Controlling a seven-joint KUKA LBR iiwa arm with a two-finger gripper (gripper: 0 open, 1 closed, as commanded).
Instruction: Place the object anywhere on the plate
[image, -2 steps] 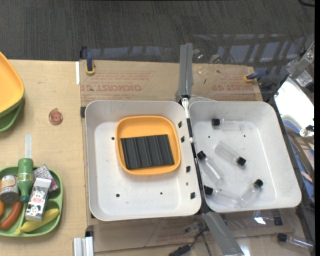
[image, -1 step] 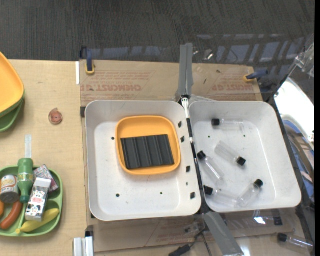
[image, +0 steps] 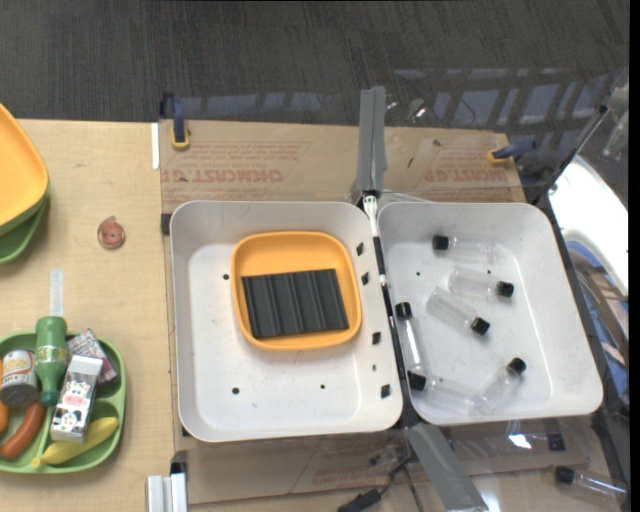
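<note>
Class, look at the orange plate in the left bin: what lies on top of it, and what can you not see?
A dark ribbed rectangular mat lies flat on the orange plate in the left bin. The plate's rim shows all round it. The plate surface under the mat is covered, so nothing there can be checked.

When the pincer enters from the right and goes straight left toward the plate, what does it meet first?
Probably the right bin's outer wall, then the clear vials inside it, if it travels low. The orange plate lies beyond, in the left bin.
</note>
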